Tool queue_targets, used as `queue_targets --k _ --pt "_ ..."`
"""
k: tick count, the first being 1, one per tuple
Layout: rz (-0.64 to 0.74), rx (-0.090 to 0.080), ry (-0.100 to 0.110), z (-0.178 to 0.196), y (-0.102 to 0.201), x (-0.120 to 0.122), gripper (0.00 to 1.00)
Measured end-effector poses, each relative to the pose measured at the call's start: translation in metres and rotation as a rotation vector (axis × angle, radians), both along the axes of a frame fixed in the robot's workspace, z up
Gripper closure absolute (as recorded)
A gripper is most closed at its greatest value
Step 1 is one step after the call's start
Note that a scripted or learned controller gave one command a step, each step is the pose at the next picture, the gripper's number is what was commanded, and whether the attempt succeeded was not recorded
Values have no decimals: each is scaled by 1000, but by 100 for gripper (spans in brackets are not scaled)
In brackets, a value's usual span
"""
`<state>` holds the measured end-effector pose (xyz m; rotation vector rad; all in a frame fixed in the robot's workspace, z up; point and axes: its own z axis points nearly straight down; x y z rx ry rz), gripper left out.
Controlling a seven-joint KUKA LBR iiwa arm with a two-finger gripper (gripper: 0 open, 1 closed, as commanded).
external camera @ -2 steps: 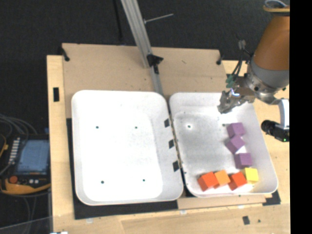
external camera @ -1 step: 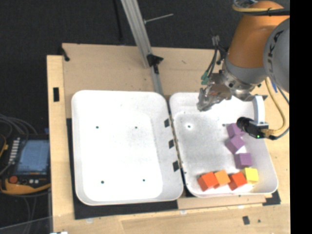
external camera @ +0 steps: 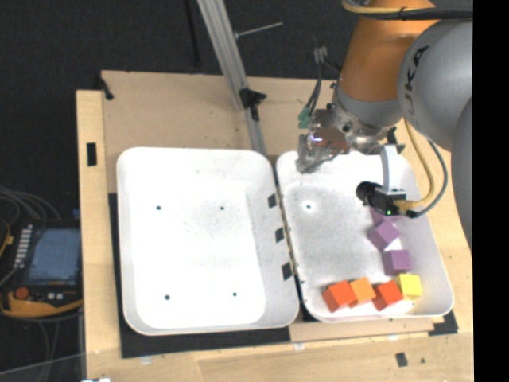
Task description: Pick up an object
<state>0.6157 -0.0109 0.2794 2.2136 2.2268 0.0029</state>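
- While the gripper [external camera: 308, 162] hangs at the far-left corner of the right bin [external camera: 334, 213], every block lies well apart from it, along the near and right side of that bin; a descent from here would meet bare floor and come up with nothing.
- I cannot tell whether the fingers are spread or clenched: they are small and blurred against the bin's rim, and nothing shows between them.
- The gripper sits close to the rim shared with the left bin [external camera: 195, 237]; a straight plunge could strike that rim or the clips along it.
- The orange blocks [external camera: 350, 294], red block [external camera: 388, 294] and yellow block [external camera: 410, 285] are packed touching one another against the near wall. Fingers coming down there may land on top of a neighbour, or wedge against the wall, rather than straddle one block.
- The two purple blocks [external camera: 390, 245] stand freer, though the upper one looks tilted, so it may twist out of a squeeze.
- A cable [external camera: 425, 189] loops from the wrist over the right side; reaching toward the blocks could drag it across them.
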Motion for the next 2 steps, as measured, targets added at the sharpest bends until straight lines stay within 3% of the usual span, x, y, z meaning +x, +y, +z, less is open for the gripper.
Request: queue_targets --k 2 --pt "-3 -1 -1 -8 89 17 100"
